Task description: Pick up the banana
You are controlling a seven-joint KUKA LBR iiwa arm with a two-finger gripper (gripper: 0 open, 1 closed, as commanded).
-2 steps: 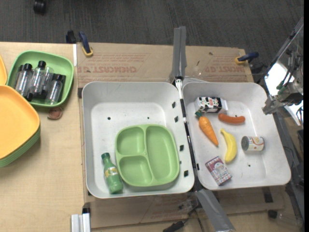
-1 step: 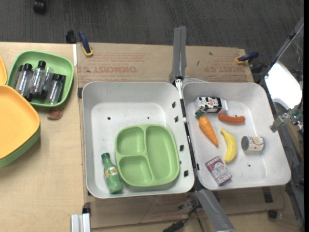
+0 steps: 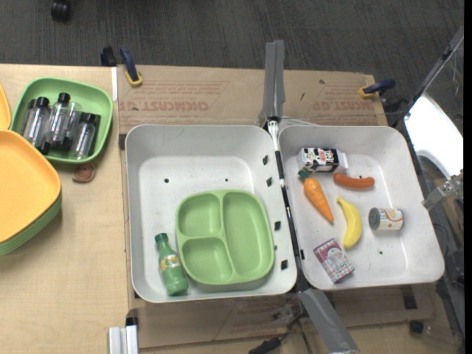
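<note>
The yellow banana [image 3: 351, 222] lies in the right white bin [image 3: 394, 260], near its middle, with its long axis running front to back. Nothing touches it. An orange carrot [image 3: 318, 199] lies just to its left, and a small can [image 3: 386, 219] lies on its side just to its right.
The right bin also holds a red sausage [image 3: 354, 181], a small black-and-white carton [image 3: 320, 158] and a pink packet [image 3: 333, 260]. The left bin [image 3: 192, 153] holds a green divided tray [image 3: 225, 236] and a green bottle [image 3: 170, 265]. Orange plates [image 3: 22, 190] and a green dish of bottles [image 3: 63, 120] sit far left.
</note>
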